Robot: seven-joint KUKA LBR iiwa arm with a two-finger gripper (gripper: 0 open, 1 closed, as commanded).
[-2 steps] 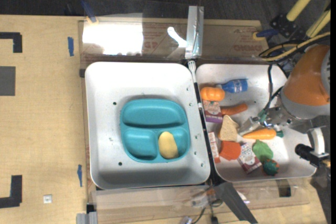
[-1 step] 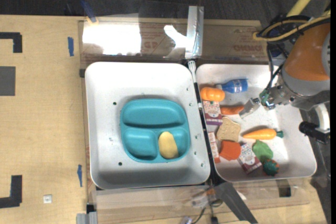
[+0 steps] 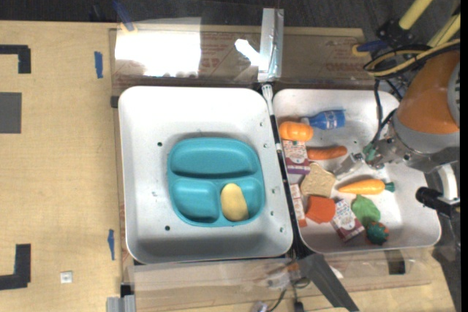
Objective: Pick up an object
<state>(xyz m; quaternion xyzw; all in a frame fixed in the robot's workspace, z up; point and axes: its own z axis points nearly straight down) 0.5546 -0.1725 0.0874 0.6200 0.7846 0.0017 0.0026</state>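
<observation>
Orange carrot point(image 3: 360, 187) — lengthwise left-right, green end right.

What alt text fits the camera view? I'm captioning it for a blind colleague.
A grey robot arm with an orange band reaches from the right over the right white bin, which holds toy food: carrots, a blue bottle, bread, small cartons. In the left white bin, a teal divided tray holds a yellow potato-like toy.

This looks like a robotics lab: a plywood bench point(image 3: 51, 179) marked with blue tape point(image 3: 98, 63) and black squares, two white bins point(image 3: 139, 157) behind clear plastic screens point(image 3: 190, 47), loose yellow cables point(image 3: 395, 58), and toy food point(image 3: 322, 183) as test objects.
</observation>
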